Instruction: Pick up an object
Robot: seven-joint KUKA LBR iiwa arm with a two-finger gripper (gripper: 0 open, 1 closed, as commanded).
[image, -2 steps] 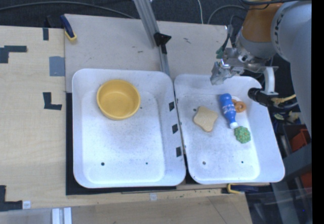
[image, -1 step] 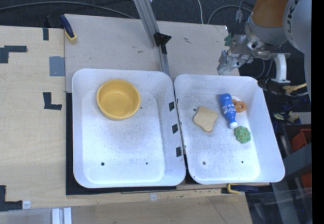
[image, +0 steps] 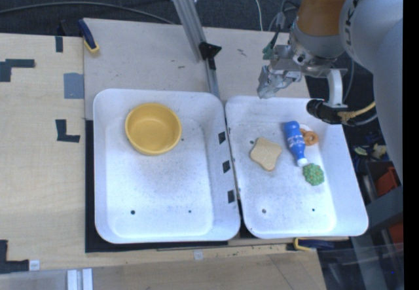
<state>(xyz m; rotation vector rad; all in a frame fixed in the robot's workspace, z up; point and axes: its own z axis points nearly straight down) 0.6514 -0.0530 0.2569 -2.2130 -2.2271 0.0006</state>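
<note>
- The arm (image: pixel 353 7) is cut off by the top and right edges of the frame.
- The gripper (image: pixel 270 86), at upper right, is too small to make out clearly.
- An orange ring (image: pixel 309 137) sits partly hidden behind the blue bottle (image: pixel 294 141).
- The slanted metal pole (image: pixel 183 0) runs off the top edge.

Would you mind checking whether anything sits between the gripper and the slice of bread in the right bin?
Nothing visible does. The gripper hangs over the right bin's far rim, and bare bin floor lies between it and the bread slice.
</note>
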